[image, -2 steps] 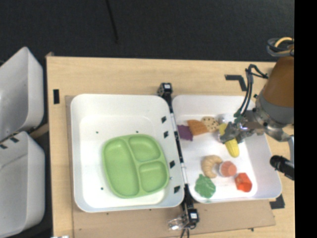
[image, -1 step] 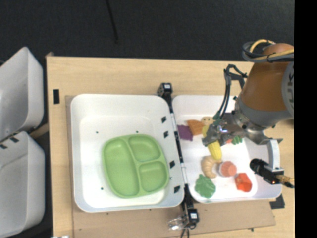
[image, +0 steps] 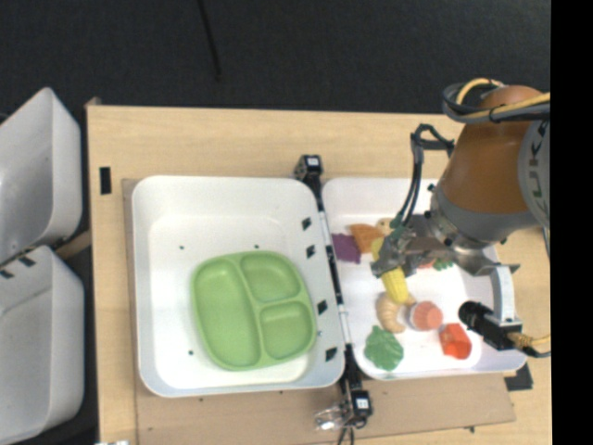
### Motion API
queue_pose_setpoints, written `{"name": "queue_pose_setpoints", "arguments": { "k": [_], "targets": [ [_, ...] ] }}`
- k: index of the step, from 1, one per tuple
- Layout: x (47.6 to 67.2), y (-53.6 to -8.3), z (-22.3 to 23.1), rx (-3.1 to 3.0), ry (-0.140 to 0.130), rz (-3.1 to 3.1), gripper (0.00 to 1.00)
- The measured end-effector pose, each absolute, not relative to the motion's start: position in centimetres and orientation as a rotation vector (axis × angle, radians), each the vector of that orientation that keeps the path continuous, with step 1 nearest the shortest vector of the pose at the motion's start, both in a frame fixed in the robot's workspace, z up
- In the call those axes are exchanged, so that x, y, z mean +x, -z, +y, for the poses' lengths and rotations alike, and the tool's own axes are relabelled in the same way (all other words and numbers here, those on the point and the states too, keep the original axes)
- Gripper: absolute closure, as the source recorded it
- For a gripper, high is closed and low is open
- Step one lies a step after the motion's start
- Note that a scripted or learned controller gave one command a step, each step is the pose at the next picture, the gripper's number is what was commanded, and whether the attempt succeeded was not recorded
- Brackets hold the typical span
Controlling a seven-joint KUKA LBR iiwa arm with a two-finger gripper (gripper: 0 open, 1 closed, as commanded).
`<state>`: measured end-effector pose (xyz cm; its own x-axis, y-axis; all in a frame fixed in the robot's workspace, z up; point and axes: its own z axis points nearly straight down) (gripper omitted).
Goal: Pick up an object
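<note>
Two white bins sit side by side on the desk [image: 111,248]. In the left bin [image: 157,211] lies a green divided plate [image: 252,311]. The right bin [image: 371,202] holds toy foods: a purple piece [image: 345,247], an orange piece [image: 368,236], a yellow corn cob [image: 397,286], a beige piece [image: 390,314], a pink round piece [image: 426,316], a red piece [image: 455,340] and a green leafy piece [image: 383,349]. The tool [image: 394,260] hangs low just above the corn cob; whether it is released or clenched cannot be told.
</note>
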<state>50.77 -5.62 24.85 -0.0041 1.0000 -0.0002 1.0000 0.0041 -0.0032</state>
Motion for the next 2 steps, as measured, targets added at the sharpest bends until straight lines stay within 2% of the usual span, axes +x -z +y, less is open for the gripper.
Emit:
{"name": "queue_pose_setpoints", "arguments": {
  "k": [2],
  "targets": [
    [50.3,-23.1,-6.0,-2.223,-0.005,-2.218,1.00]
  ]
}}
